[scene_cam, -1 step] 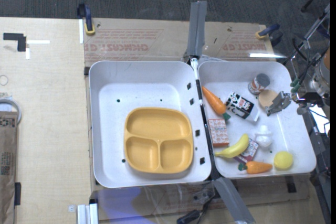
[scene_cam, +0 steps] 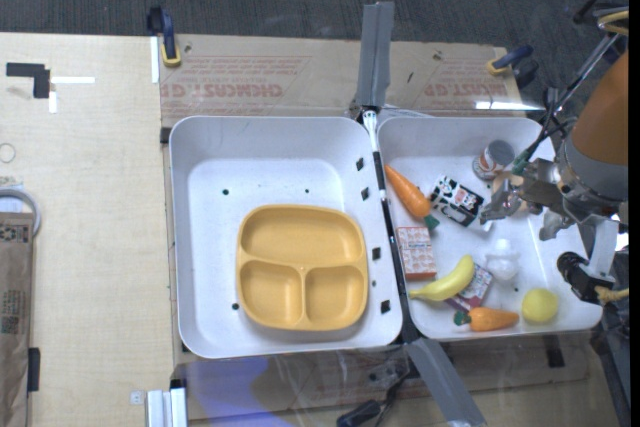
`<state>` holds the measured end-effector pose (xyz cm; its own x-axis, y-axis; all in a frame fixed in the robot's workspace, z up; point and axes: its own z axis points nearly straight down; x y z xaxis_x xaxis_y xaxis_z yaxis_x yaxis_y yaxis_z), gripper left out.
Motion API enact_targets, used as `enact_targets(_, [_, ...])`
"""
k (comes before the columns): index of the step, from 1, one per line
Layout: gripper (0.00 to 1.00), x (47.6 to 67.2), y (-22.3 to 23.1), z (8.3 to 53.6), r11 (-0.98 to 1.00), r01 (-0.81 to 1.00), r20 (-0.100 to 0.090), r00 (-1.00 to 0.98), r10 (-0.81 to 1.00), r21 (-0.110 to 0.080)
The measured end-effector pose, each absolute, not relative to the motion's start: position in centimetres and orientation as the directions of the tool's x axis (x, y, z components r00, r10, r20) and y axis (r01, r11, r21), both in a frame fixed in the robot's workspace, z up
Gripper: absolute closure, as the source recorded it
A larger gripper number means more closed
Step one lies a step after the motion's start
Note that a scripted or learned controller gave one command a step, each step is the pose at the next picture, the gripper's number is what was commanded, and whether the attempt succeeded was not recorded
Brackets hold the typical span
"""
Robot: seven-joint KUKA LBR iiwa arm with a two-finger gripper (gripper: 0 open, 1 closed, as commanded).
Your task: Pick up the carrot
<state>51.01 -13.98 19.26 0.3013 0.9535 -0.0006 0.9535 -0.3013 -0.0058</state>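
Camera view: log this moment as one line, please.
task: pick up carrot | carrot: right bin, left side, untouched | gripper: over right bin, apart from carrot | second carrot: front edge

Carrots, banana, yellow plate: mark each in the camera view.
upper carrot [scene_cam: 406,191], camera view, middle of its orange body, by the right bin's left wall
lower carrot [scene_cam: 492,319], camera view, middle of its orange body
banana [scene_cam: 446,281], camera view, middle of its curve
yellow plate [scene_cam: 246,245], camera view, left rim

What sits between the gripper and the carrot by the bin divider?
In the camera view, a black-and-white carton lies between the gripper and the carrot in the right bin.
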Motion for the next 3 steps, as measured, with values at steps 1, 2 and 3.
enact_targets(1, [0.00, 47.7, -7.3, 19.1, -0.432, 0.902, -0.001, 0.432, 0.902, -0.005])
enact_targets(2, [0.00, 48.1, -10.2, 9.6, -0.064, 0.998, 0.000, 0.064, 0.998, 0.011])
enact_targets(3, [0.00, 53.0, -6.6, 19.0, -0.383, 0.924, -0.003, 0.383, 0.924, -0.003])
